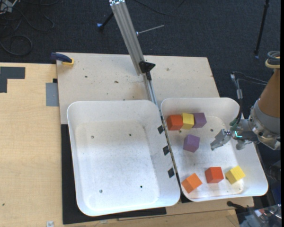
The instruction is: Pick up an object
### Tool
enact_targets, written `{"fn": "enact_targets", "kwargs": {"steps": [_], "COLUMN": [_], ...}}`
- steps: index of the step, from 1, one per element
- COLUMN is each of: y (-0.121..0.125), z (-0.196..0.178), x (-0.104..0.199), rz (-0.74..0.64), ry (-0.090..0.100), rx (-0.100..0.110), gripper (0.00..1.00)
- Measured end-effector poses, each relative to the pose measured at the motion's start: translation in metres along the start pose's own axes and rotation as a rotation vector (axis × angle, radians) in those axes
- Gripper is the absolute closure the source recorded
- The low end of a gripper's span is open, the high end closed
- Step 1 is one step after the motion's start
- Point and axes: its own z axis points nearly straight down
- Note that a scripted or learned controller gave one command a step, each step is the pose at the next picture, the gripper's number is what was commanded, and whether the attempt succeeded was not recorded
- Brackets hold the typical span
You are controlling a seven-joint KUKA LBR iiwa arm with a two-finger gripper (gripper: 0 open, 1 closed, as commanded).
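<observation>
A pale wooden bench (109, 79) on dark carpet carries two shallow white bins side by side, with a slanted aluminium post (130, 34) rising behind them. The right bin (255, 186) serves as the landmark: at its far edge a red block (174, 122), a yellow block (188, 120) and a purple block (199, 119) sit touching in a row. A second purple block (191, 143) lies alone near the bin's middle. Along its near edge rest an orange block (192, 182), another red block (214, 175) and another yellow block (235, 174), each slightly apart. The gripper (232, 138) hangs over the bin's right half, fingers spread with nothing between them, beside the lone purple block without touching it. The left bin (85, 126) adjoins the right bin's left wall.
</observation>
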Motion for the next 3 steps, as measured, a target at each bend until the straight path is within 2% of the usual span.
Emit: {"fn": "enact_targets", "kwargs": {"steps": [1,2,3], "y": [0.001,-0.005,0.001], "z": [-0.002,0.047,0.094], "x": [-0.001,-0.009,-0.005], "rz": [0.004,0.003,0.003], "ry": [-0.001,0.0,0.001], "rx": [-0.004,0.001,0.001], "gripper": [0.0,0.0,0.0]}}
